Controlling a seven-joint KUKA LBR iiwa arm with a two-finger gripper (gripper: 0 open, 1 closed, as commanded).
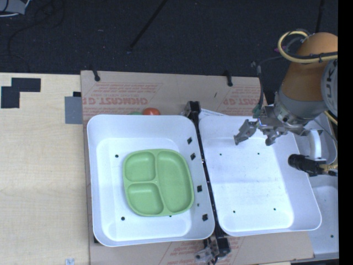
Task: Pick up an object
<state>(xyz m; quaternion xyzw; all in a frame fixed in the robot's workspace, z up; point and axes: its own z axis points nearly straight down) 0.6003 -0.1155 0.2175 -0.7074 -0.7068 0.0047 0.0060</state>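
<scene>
Green plastic is what we have to work with: a pale green divided plate point(158, 182) lies flat in the middle of the left bin point(105, 148), toward the lower centre of the frame, and nothing has hold of it. We judge the task to be at its start, or between tries: no object is lifted and none sits between the fingers.

We see the gripper point(257, 133) at the upper right of the frame, over the top edge of the right bin point(265, 203), hanging from the grey arm point(306, 70) with its orange band. Its two fingers are spread apart, dark tips pointing down and to the left, with bare white bin floor showing between them, so it grips nothing. We cannot tell from this slanted view how high it stands above the bin floor.

Gripper and plate are well apart, with the dark divider point(201, 170) between the bins lying across the way. What is left, as we read it, is everything: crossing to the left bin, coming down, closing and lifting.

As for the plate, we see a rounded rectangle with three compartments, two smaller ones on its left side and one long one on its right, parted by low ridges. It looks thin, smooth and shallow. We expect the rim to be the likeliest hold.

Behind the left bin, at its top edge, a small red-orange thing point(151, 112) peeks out on the cardboard point(138, 95).
</scene>
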